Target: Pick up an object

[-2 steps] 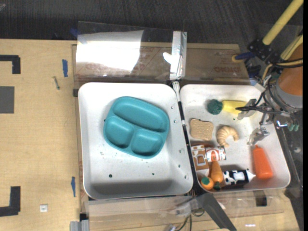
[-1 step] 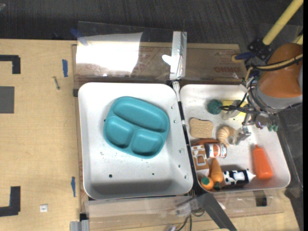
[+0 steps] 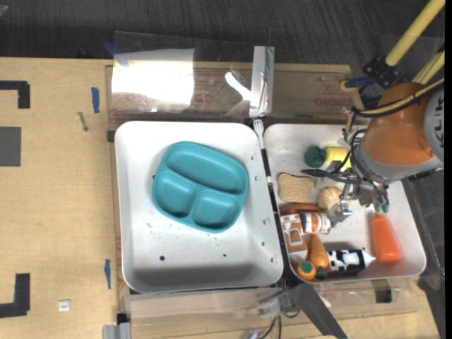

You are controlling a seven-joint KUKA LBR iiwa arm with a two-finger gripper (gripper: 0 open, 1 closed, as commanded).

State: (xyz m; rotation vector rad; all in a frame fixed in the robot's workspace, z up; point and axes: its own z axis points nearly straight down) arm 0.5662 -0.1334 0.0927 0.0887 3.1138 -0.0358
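A teal tray (image 3: 200,184) lies in a white bin (image 3: 134,210); an orange carrot (image 3: 385,237) nearby.

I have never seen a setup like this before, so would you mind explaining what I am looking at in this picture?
This is one picture from a camera fixed above a bench, looking down at a slant. The grey and orange machine on the right is a robot arm, reaching in to pick something up. Its hand hangs low over the right bin, among the objects; whether it grips anything cannot be told from here. Two shallow white bins sit side by side. The left bin holds a teal divided plate. The right bin holds small toy foods and bottles, among them a slice of bread, an orange carrot-like piece and a black-and-white bottle.
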